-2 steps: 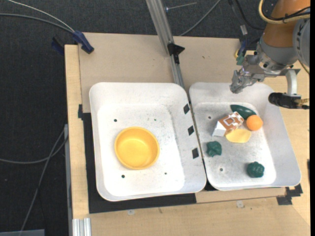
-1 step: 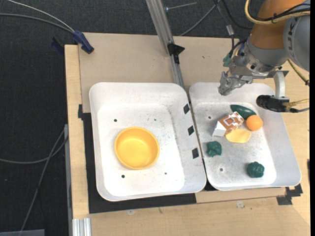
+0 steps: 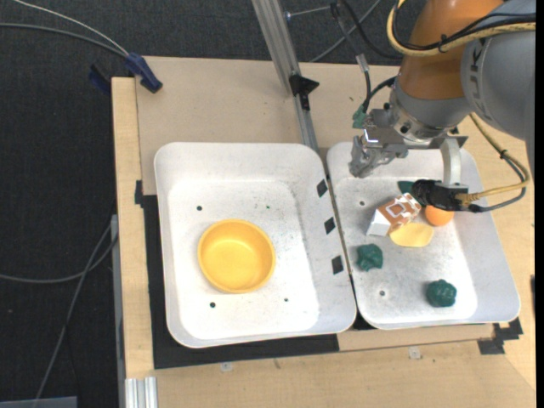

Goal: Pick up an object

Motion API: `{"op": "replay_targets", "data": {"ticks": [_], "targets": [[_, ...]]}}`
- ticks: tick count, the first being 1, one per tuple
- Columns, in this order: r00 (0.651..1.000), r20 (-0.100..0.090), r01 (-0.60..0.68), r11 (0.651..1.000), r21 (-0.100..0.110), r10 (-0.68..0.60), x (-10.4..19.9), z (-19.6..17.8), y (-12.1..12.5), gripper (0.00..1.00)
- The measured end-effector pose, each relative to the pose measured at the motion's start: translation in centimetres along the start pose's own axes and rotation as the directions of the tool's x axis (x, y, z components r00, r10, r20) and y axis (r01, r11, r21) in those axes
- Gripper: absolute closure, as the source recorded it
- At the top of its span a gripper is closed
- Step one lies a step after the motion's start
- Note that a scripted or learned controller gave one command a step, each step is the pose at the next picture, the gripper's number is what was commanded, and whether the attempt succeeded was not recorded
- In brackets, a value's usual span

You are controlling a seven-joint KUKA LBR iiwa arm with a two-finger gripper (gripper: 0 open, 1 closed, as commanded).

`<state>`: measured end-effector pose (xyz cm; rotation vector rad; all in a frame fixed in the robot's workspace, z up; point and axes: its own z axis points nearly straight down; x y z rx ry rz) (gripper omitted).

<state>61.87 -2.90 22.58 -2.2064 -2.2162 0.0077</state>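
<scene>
Gripper (image 3: 371, 155) over right bin (image 3: 489, 266), state indeterminate; small boxy block (image 3: 396, 212) judged light, rigid, best taken across flat sides, clear of orange ball (image 3: 439, 216).

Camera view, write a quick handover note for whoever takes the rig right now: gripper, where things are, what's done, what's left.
Gripper: over the far left corner of the right bin, nothing visible between its fingers; open or shut cannot be told.
Right bin: small white and orange box, yellow piece and orange ball clustered mid-bin; two dark green lumps, one near the left wall, one toward the near side.
Left bin: yellow bowl.
Done: no pick yet.
Left: descend, grasp one object, lift it.
</scene>
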Motion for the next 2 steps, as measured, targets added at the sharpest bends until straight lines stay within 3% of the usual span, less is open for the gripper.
{"op": "replay_targets", "data": {"ticks": [1,2], "targets": [[1.000,0.000,0.002,1.000,0.002,-0.002,5.8,-0.9,-1.6,1.00],[1.000,0.001,0.001,1.000,0.003,-0.001,10.3,-1.4,-4.8,1.00]]}}
